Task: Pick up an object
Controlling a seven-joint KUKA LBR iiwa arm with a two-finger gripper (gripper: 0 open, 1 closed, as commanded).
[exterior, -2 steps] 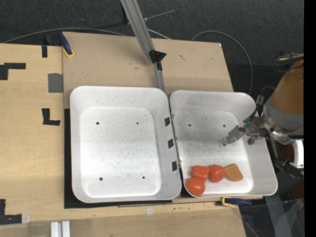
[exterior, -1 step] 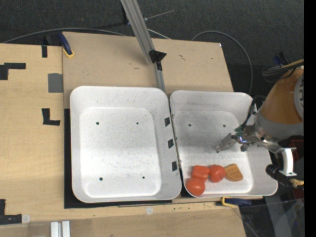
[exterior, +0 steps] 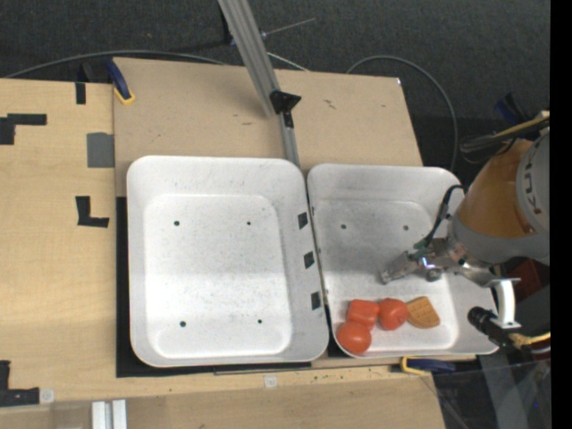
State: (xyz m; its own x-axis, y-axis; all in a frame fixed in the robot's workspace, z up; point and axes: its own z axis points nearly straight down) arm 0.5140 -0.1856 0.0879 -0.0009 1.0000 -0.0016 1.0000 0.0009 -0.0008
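Note:
Several small objects lie along the front of the right bin (exterior: 375,195): a red piece (exterior: 362,311), a second red piece (exterior: 392,314), a round red one (exterior: 355,336) at the front-left corner, and an orange-tan piece (exterior: 424,312). My gripper (exterior: 393,273) hangs low over the right bin's middle, reaching in from the right. It sits just behind the row of objects, apart from them, with nothing visibly in it. The arm's orange band (exterior: 500,199) shows above the wrist at the right edge.
The left bin (exterior: 214,248) stands beside the right one, their rims meeting in the middle. A grey metal pole (exterior: 255,47) slants down from the top to the bins' back junction. Cables run across the dark floor behind the bench.

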